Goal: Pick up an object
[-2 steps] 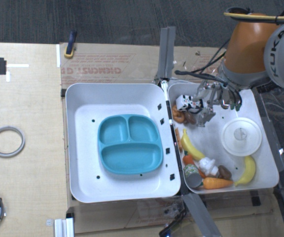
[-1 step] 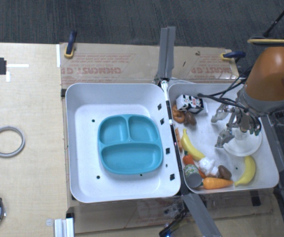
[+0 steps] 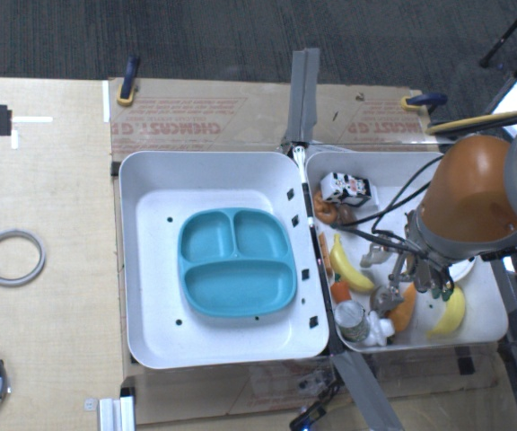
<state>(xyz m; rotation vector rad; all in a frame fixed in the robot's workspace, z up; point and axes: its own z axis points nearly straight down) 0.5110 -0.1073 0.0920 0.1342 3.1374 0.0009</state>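
Hovering low in the right bin (image 3: 487, 330), the tool (image 3: 400, 287) sits over a carrot (image 3: 403, 311); its grip state can't be told.

Two bins (image 3: 137, 268), two bananas (image 3: 348, 266), one plate (image 3: 237, 263).

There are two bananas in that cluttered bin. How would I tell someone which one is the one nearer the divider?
Start at the right-hand white bin, the one the grey and orange arm reaches into. Along its left wall, beside the strip between the bins, lies a yellow banana, lengthwise. The other banana sits at the bin's right front, past the gripper.
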